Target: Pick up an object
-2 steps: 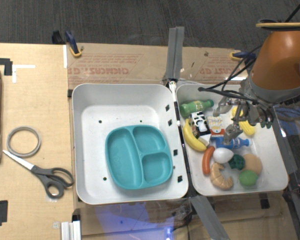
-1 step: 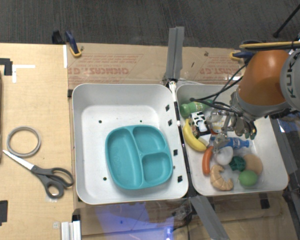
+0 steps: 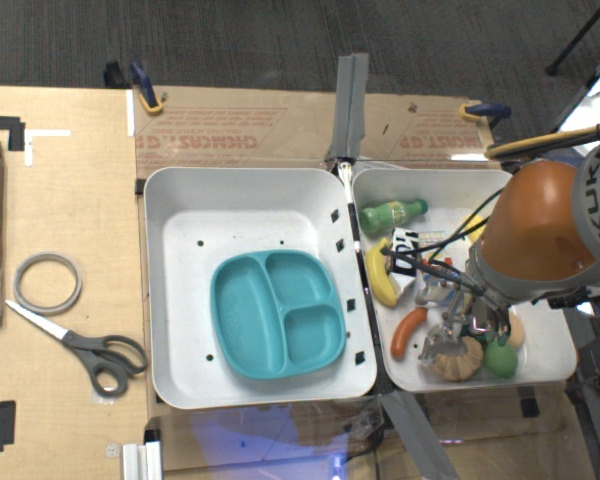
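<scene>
You have the gripper low in the right bin, near its front wall, directly over a round tan woven-looking object. Whether it is apart or together, or clamped on anything, you cannot tell; cables and wrist hardware cover that area. No object can be confirmed as held.

Candidate objects all lie in the right bin. A green bottle lies on its side near the back wall. A yellow banana, curved and smooth, lies along the left wall. A red sausage-shaped piece lies just beside the gripper on its left. A small green rounded item sits touching or just beside the tan object at the front. The objects look like glossy moulded plastic, probably toy food, so expect slick, rounded surfaces that may slip from a pinch.

The left bin carries a teal divided tray, three compartments, matte. It likely serves as a drop area.

On the table's left side lie scissors and a tape roll, well apart from both bins. Clamps at the back edge pin down the cardboard sheet, presumably to keep the bins from shifting.
</scene>
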You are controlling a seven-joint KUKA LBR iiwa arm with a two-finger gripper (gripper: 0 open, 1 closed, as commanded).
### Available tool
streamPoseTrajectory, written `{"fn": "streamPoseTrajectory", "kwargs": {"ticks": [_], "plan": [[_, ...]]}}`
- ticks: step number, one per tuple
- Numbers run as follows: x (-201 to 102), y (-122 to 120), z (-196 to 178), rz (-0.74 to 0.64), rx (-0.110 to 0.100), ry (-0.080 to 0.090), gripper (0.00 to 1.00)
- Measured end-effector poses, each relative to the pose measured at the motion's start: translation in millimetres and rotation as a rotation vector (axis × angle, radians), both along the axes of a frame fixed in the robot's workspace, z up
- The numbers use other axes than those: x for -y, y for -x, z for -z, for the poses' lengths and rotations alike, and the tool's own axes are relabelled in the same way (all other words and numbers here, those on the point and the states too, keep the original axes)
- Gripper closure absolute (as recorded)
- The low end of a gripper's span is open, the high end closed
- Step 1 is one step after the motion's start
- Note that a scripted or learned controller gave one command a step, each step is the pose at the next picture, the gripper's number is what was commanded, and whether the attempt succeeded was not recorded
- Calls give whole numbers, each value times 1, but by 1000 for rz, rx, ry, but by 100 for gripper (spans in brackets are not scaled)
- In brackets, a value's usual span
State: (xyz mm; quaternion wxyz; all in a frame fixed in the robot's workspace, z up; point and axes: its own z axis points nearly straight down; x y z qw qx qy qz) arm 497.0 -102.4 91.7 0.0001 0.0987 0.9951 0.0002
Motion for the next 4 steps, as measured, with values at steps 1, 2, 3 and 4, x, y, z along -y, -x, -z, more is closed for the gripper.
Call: {"fn": "streamPoseTrajectory", "kwargs": {"ticks": [1, 2, 3, 4], "plan": [[-9, 11, 0, 69, 1, 0, 0], [15, -38, -1, 167, 2, 1, 0], [15, -39, -10, 165, 5, 2, 100], [-28, -28, -117, 346, 3, 1, 100]]}}
